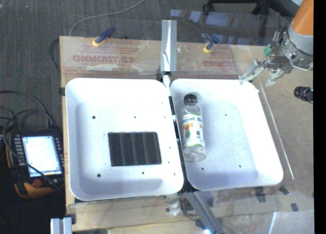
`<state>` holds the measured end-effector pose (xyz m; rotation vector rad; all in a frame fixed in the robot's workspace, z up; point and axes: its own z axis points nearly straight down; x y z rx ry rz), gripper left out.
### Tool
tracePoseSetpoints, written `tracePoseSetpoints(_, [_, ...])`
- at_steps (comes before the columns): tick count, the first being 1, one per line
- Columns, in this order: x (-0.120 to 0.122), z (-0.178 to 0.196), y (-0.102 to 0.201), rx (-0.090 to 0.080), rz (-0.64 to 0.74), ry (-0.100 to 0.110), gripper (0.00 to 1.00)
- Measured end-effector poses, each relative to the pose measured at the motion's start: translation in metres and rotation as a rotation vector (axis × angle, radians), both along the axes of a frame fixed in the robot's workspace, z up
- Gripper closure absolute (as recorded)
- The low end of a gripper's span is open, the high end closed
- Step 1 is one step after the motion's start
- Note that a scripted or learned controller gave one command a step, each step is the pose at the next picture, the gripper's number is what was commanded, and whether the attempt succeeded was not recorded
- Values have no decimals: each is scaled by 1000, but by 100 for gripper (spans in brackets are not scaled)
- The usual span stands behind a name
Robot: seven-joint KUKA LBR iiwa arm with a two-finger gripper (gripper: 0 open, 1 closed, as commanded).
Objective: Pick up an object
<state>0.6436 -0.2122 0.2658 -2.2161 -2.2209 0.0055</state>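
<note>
Dark ribbed block [134, 148] lay flat in the left bin [81, 126]. Clear bottle [192, 126] lay on its side against the right bin's [239, 141] left wall, black cap pointing away. My gripper [261, 72] hovered above that bin's far right corner, fingers apart, holding nothing.

A robotics lab: a plywood worktop [285, 126] with two white bins [81, 141], a teach pendant [38, 156] and cables [117, 8] on grey carpet [41, 3].
</note>
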Motion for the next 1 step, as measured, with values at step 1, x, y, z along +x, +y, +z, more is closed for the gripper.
tracePoseSetpoints(1, [-10,-96,78,1,117,0,0])
